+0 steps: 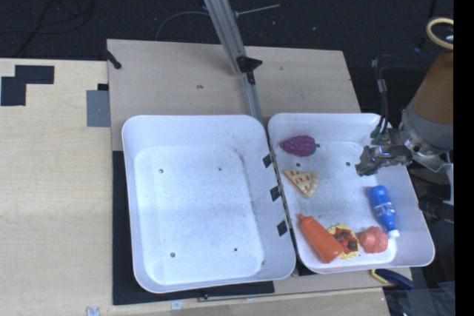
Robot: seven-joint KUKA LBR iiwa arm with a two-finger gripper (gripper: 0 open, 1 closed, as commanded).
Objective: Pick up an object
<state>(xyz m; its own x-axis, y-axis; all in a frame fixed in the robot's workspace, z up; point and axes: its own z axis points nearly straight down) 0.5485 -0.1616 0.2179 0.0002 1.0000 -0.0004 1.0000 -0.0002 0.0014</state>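
Camera view shows the worktop point(185, 78) bearing two white bins: the left bin point(196, 203) and the right bin point(348, 137). Inside the right bin lie an orange bottle point(320, 237), a blue bottle point(382, 209), a purple grape bunch point(298, 145), a waffle wedge point(302, 180) and a red lump point(372, 239). Over its right edge hangs the pincer point(369, 163); whether it is parted I cannot tell.

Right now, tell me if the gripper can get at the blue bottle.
Probably yes: the gripper hangs just above the blue bottle in the right bin, nothing lies between them.
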